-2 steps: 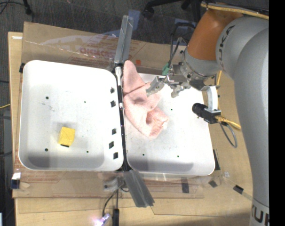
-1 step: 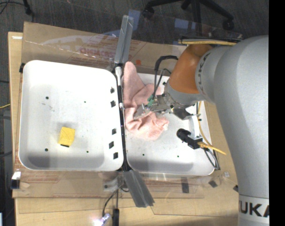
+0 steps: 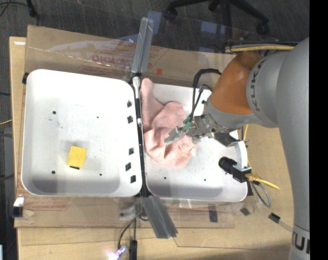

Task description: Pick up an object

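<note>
The grey arm point(image 3: 280, 85) with its orange band reaches in over the right bin point(image 3: 229, 191), the larger part of what sits there; the left bin point(image 3: 39, 91) lies beyond the divider point(image 3: 138, 118) that runs between the two. Taking that divider as the mark: a crumpled pink cloth point(image 3: 161, 126) lies just to the right of it, bunched against it, its long axis running roughly along the divider from the bin's far wall toward the near one. The gripper point(image 3: 177, 133) is right of the divider too, over the cloth's right-hand part, its tip low at the fabric; whether the fingers are spread or closed cannot be made out, and no fold can be seen caught between them. So the cloth lies under the claw and stretches away from it toward the divider, the bulk on the divider side. A small yellow block point(image 3: 77, 157) rests well left of the divider, far from the claw, so the cloth is judged the likelier target
</note>
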You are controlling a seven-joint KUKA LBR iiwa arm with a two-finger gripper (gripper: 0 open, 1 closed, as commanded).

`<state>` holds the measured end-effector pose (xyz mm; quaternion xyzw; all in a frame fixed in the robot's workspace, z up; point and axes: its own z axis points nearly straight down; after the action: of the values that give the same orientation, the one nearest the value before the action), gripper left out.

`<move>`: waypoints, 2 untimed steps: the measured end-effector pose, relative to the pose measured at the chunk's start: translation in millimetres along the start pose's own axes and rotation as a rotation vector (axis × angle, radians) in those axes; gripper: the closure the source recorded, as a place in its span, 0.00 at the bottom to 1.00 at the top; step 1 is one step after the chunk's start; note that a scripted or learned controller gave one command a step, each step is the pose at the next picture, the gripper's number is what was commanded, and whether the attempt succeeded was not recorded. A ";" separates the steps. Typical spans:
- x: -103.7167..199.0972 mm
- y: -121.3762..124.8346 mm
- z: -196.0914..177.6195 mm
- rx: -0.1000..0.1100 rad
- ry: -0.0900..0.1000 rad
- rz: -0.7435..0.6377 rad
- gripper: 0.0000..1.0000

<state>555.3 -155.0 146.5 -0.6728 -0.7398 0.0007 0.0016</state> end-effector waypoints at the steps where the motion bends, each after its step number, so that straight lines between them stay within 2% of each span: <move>1: 8.4 34.1 54.4 -0.002 -0.001 -0.144 0.00; 2: -12.7 102.1 16.4 -0.004 -0.003 -0.326 0.00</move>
<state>658.1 -157.9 129.8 -0.5440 -0.8391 0.0001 -0.0008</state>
